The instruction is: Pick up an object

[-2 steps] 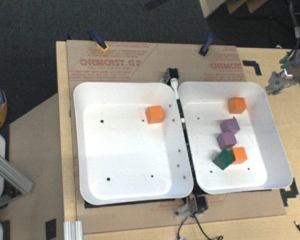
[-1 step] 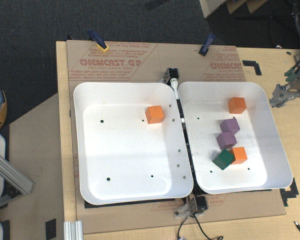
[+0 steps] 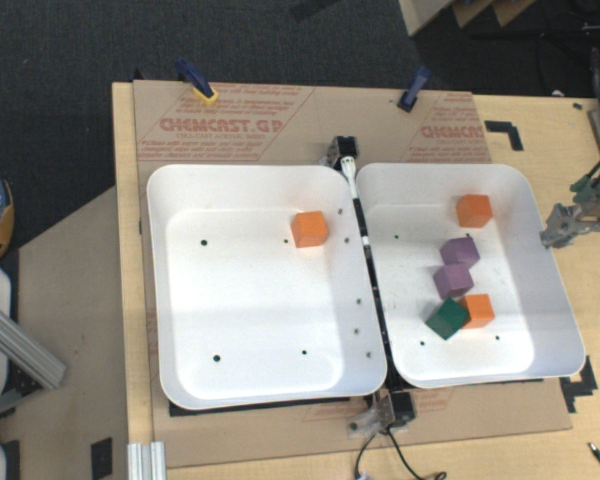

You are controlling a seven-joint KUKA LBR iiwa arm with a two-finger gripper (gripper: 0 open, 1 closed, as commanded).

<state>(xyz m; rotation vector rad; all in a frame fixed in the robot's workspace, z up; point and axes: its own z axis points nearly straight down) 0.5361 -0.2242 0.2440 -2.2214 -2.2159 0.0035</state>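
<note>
One orange cube (image 3: 309, 228) lies in the left bin (image 3: 180, 268), toward its upper right. The right bin (image 3: 540, 308) holds another orange cube (image 3: 473, 210) near its top, two purple blocks (image 3: 459, 251) (image 3: 452, 281) stacked diagonally below it, and a third orange cube (image 3: 479, 310) touching a green block (image 3: 447, 319). My gripper (image 3: 562, 228) hovers at the right bin's outer right rim, right of the upper orange cube, with nothing visibly in it.
The bins rest on a cardboard sheet (image 3: 280, 118) held by a blue-and-yellow clamp (image 3: 196, 81) and a blue clamp (image 3: 415, 88) at the back. A black divider (image 3: 365, 258) runs between the bins. Dark floor surrounds the bench.
</note>
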